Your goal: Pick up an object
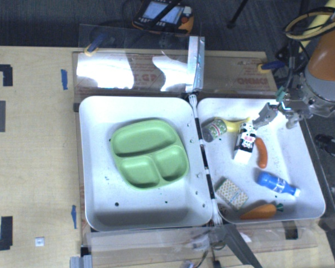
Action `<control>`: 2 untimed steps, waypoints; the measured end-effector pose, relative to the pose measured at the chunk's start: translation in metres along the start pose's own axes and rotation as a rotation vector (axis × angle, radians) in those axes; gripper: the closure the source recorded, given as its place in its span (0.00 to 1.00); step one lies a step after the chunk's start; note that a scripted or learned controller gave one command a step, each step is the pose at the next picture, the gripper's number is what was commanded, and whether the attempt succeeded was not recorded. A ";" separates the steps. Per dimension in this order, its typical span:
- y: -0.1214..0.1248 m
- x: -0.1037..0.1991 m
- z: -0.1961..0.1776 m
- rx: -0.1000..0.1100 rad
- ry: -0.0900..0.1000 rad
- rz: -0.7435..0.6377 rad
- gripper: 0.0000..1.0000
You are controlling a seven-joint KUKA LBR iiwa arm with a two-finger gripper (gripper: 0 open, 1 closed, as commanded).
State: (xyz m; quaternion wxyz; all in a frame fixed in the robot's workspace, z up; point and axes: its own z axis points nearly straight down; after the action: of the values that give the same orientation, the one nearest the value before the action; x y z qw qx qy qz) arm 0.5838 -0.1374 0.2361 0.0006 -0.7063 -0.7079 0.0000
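A: Hand (280, 112) hangs over the right bin's (301, 166) far right corner, fingers spread wide, nothing between them.

B: And the stuff to grab?

A: All in that bin: can (214, 129), white bottle (244, 144), sausage (262, 152), blue bottle (277, 184), carrot (259, 210), speckled sponge (231, 192) (near the divider). Green divided tray (149, 152) sits in the left bin (95, 166).
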 end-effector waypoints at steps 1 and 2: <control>0.018 -0.026 0.110 -0.014 0.001 0.028 0.00; 0.028 -0.023 0.121 -0.027 0.000 -0.088 0.00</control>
State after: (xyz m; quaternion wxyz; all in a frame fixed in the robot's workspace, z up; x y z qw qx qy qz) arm 0.6115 -0.1604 0.1150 -0.0090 -0.6743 -0.7383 -0.0095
